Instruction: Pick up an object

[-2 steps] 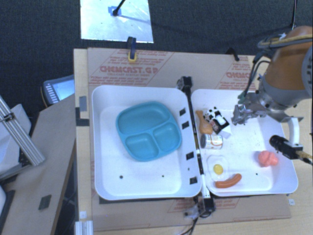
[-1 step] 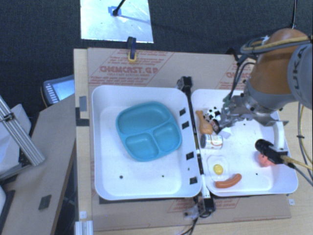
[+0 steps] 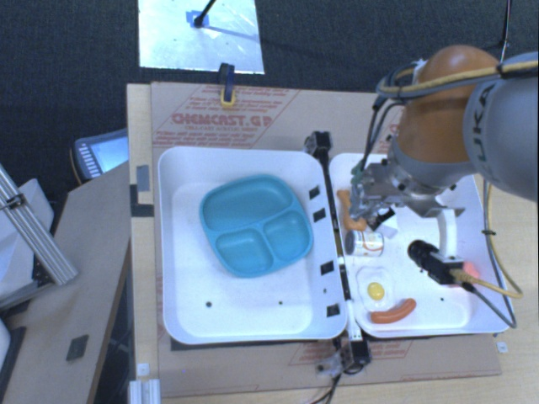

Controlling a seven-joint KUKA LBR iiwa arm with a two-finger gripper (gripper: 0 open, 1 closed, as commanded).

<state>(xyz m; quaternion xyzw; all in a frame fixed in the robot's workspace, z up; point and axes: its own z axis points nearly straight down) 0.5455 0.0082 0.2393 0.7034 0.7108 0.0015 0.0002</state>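
Left bin (image 3: 181,310) holds a blue divided plate (image 3: 255,224). Right bin (image 3: 438,316) holds a fried egg (image 3: 376,290) and a sausage (image 3: 393,310), lying roughly left-right.

Robotics lab. Grey industrial arm (image 3: 472,133) with cabling over bench; two white bins (image 3: 181,251) on Chemcast-printed board (image 3: 223,118); aluminium framing (image 3: 34,234) at left; dark carpet (image 3: 67,49); toy food, blue plate (image 3: 255,224) as test props.
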